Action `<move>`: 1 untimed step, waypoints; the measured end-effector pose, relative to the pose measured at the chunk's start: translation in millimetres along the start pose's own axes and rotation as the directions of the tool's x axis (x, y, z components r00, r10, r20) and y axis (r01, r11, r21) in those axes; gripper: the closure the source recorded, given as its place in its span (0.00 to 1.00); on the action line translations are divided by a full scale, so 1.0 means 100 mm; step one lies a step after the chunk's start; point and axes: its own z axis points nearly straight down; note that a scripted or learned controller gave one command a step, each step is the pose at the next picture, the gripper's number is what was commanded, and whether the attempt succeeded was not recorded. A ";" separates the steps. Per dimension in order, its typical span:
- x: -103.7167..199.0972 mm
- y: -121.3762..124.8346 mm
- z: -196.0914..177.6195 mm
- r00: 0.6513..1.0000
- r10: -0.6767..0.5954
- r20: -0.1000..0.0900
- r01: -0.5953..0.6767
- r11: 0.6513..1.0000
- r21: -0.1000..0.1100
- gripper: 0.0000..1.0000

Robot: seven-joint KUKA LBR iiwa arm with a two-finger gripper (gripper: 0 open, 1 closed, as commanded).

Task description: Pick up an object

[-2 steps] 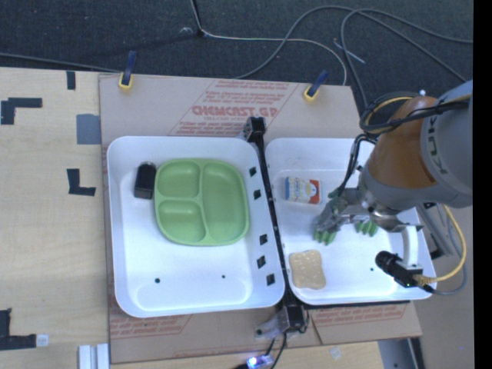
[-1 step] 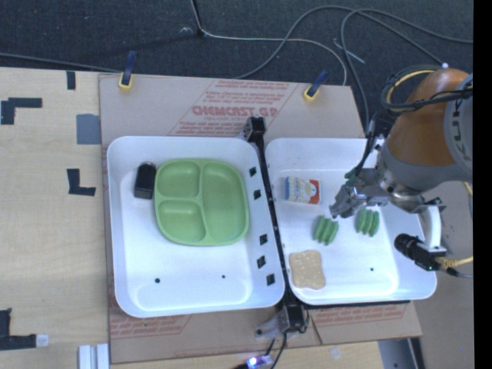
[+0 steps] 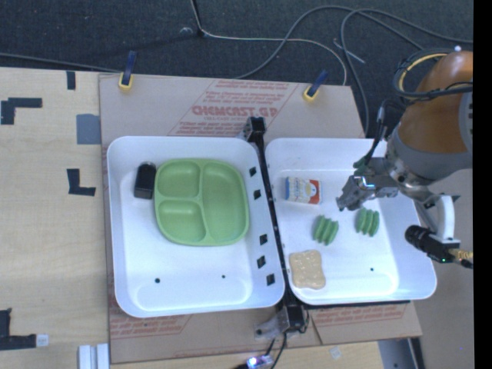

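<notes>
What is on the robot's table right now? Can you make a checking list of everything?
Surface: cardboard sheet on the bench, bearing the left bin and right bin.
Job's things: right bin holds a small carton, two green pieces and a tan slab.
Clutter: left bin holds a green divided plate with a black block touching its left edge.
Grippers: gripper low over the right bin, right of the carton; nothing seen between its fingers.
Cables: loose cables on the dark floor behind the bench.
Surroundings: two yellow clamps on the cardboard's far edge.
</notes>
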 end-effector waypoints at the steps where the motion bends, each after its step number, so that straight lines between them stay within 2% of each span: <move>1: 0.46 0.17 -0.07 1.000 -0.001 -0.001 0.001 1.000 0.000 1.00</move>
